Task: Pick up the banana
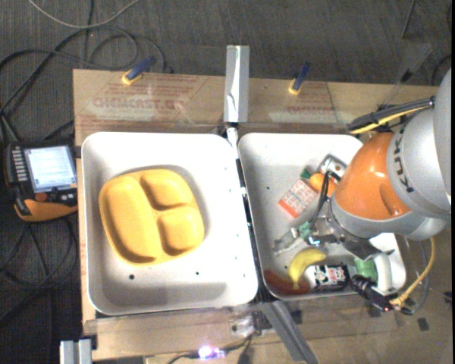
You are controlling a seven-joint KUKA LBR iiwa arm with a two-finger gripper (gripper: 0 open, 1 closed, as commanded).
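The yellow banana (303, 262) lies near the front wall of the right bin (267, 165), beside a dark bottle. My gripper (312, 232) hangs just above and slightly behind the banana, under the orange band of the arm. Its metal parts sit close over the fruit, and the wrist covers much of them. Nothing shows plainly between them.
A yellow divided tray (152, 214) fills the middle of the left bin (106, 283). In the right bin lie a red-and-white packet (296, 199), a dark labelled bottle (330, 276), a red item (279, 280) and a green-capped white bottle (383, 270).
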